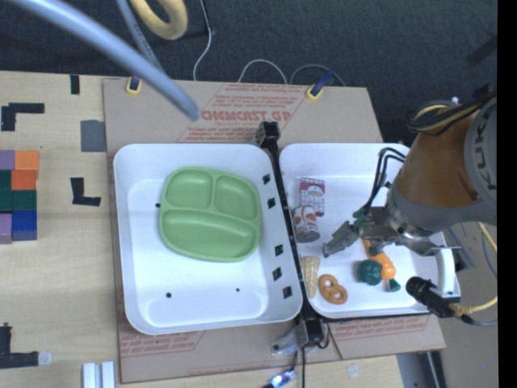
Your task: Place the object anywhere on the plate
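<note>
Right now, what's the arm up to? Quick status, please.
Gripper low in right bin, nothing seen between fingers. Green plate bare in left bin. Can, pretzel, carrot toy nearby.

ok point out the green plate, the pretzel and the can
green plate (212,215), camera view, centre divider
pretzel (332,288), camera view, middle of its twist
can (309,208), camera view, label on its side

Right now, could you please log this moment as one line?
gripper: over right bin, nothing visibly held | green sectioned plate: left bin, bare
</note>
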### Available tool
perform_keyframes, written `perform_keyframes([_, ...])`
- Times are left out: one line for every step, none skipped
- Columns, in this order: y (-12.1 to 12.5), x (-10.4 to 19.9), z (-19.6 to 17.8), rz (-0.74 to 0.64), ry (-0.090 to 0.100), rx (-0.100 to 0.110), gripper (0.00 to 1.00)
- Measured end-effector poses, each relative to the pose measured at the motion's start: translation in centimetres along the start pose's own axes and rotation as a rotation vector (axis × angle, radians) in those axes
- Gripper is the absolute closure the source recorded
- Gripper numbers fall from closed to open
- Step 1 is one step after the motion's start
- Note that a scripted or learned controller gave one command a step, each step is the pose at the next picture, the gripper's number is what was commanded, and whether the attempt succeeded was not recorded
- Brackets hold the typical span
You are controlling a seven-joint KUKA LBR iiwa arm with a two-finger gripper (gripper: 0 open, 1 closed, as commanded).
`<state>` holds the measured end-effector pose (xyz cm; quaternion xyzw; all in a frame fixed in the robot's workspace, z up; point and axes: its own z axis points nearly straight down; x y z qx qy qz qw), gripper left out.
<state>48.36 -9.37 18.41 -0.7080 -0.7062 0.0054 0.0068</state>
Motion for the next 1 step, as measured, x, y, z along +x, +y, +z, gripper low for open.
perform_keyframes([0.26,0.03,-0.54,-0.004,-0.001,-0.011,0.0])
